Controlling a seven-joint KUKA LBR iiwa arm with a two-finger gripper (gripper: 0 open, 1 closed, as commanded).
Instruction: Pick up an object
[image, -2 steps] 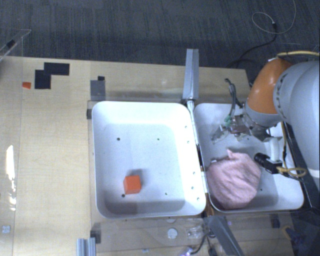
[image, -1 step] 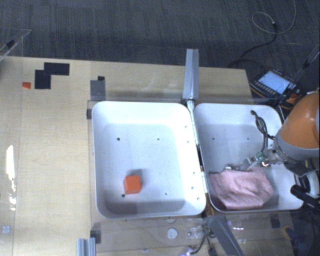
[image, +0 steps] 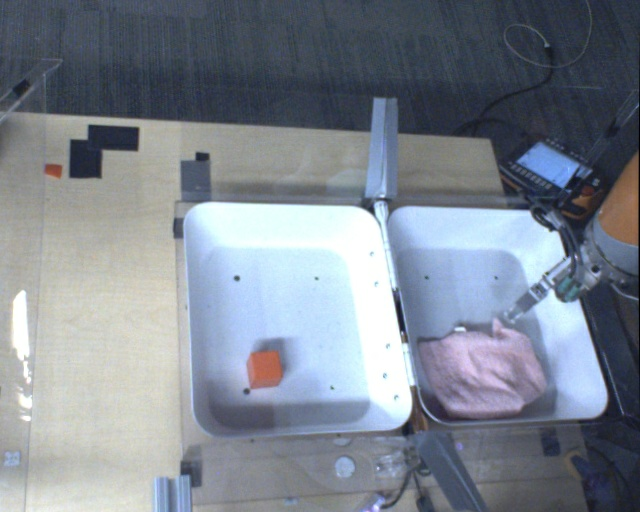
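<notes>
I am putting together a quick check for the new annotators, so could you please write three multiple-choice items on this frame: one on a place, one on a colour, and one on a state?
1. Where does the pink cloth lie?
A. left bin
B. right bin
C. on the bench

2. What colour is the block in the left bin?
A. orange
B. blue
C. green

3. How does the pink cloth lie?
A. folded flat
B. crumpled in a heap
C. draped over the bin wall

Answers:
1 B, it sits in the near part of the right bin, with the gripper at its far edge.
2 A, it is plainly orange against the white floor.
3 B, it is bunched and rumpled.
</notes>
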